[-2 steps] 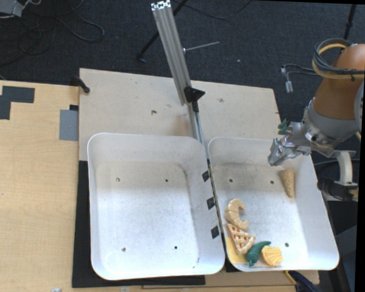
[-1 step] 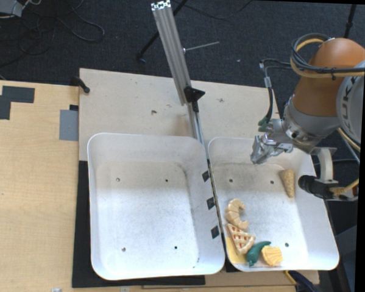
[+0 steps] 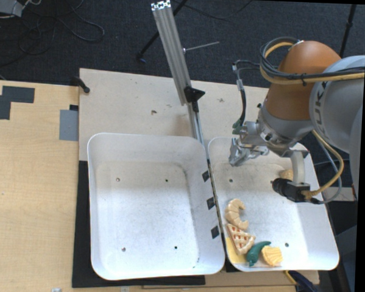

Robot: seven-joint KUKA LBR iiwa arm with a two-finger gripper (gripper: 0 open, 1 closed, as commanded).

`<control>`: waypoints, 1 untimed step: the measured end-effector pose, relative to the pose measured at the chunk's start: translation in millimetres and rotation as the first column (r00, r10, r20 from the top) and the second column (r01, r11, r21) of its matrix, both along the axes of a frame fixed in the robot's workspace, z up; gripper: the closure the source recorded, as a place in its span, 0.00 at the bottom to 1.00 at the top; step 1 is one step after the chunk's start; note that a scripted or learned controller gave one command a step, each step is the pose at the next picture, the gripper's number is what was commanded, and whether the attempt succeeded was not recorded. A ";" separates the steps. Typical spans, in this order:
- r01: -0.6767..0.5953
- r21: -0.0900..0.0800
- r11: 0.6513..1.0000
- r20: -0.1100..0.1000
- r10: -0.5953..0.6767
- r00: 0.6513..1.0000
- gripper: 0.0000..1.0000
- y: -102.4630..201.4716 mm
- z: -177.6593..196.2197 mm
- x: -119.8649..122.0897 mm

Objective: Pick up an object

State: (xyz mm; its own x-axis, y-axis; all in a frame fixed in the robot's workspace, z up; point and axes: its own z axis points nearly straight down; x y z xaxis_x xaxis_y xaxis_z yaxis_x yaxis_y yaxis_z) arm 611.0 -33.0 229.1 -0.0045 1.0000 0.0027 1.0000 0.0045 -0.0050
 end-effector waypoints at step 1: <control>0.000 0.000 1.000 0.003 0.000 1.000 1.00 53.5 7.9 7.0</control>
State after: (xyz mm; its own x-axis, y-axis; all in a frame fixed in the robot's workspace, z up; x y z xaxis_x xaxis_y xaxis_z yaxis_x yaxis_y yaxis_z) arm 617.9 20.5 237.0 -0.0045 1.0000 0.0023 1.0000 0.0045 -0.0019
